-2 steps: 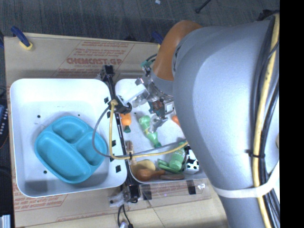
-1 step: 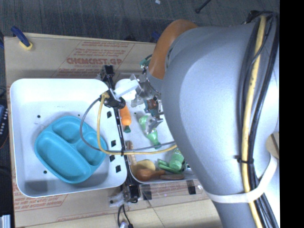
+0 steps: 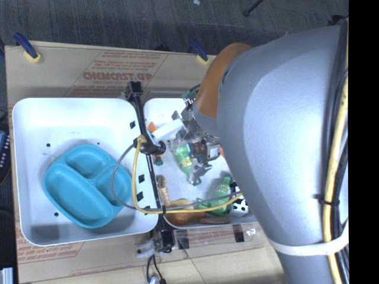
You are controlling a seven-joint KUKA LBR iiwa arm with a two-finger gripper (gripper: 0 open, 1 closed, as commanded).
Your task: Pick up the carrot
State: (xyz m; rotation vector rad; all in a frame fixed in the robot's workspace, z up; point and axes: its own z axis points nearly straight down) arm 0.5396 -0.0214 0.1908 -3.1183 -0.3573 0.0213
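Gripper (image 3: 195,173) hung low in the right bin (image 3: 163,108), over a green item (image 3: 182,156). Couldn't tell its state. Likely carrot (image 3: 152,126) sat orange by the divider, untouched.

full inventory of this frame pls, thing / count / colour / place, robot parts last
White bins: 2, white, side by side on the bench.
Divided tray: 1, light blue, lower part of the left bin.
Cable: 1, yellow, looping over the divider between the bins.
Small objects: several, green, orange and brown, in the right bin, partly hidden by the arm; carrot cannot be told apart.
Clamps: 2, blue and yellow, bench's far edge.
Arm: 1, grey with orange band, over the right bin.
Gripper: 1, metallic, low in the right bin.
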